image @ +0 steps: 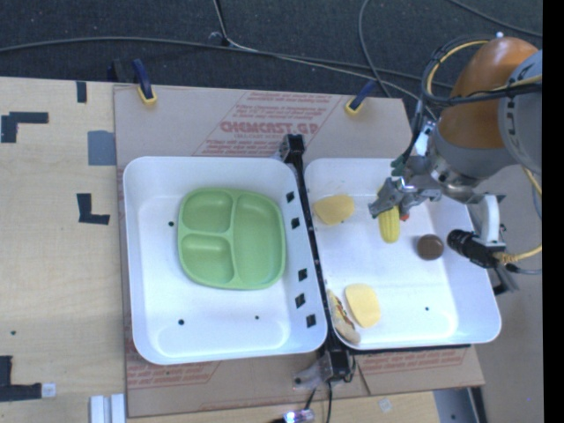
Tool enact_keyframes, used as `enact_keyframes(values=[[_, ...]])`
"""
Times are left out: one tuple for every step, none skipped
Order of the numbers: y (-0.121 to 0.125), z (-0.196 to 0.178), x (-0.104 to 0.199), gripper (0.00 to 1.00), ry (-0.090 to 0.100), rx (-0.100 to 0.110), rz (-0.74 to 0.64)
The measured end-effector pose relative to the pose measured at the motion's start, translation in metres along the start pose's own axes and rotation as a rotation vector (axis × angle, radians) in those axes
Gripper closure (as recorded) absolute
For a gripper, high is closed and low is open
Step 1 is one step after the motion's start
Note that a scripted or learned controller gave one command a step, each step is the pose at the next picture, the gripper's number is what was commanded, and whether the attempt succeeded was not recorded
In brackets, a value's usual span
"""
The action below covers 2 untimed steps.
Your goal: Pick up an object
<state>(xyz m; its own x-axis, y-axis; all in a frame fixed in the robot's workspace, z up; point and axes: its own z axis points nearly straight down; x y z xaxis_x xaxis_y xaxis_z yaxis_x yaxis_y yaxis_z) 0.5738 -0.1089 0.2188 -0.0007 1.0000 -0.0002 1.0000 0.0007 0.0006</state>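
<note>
My gripper [395,210] is over the upper middle of the right bin [458,315], reaching in from the right. A small yellow corn cob [389,228] stands nearly upright with its top end between the fingers, which are shut on it. In the same bin a pale yellow round piece [334,209] lies just left of the gripper. A brown ball [430,247] sits to its lower right. A yellow bun-like toy [359,306] rests near the bin's front left corner.
The left bin [150,315] holds a green divided plate [233,238]. A black divider strip [304,254] runs between the bins. Cables trail across the dark floor behind the bench, and a black fitting [471,245] juts from the arm near the brown ball.
</note>
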Motion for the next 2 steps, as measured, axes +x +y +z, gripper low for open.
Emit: enact_keyframes(values=[[0.008, -0.007, 0.045, 1.0, 0.001, 0.001, -0.005], [0.014, -0.013, 0.091, 1.0, 0.001, 0.002, -0.005]])
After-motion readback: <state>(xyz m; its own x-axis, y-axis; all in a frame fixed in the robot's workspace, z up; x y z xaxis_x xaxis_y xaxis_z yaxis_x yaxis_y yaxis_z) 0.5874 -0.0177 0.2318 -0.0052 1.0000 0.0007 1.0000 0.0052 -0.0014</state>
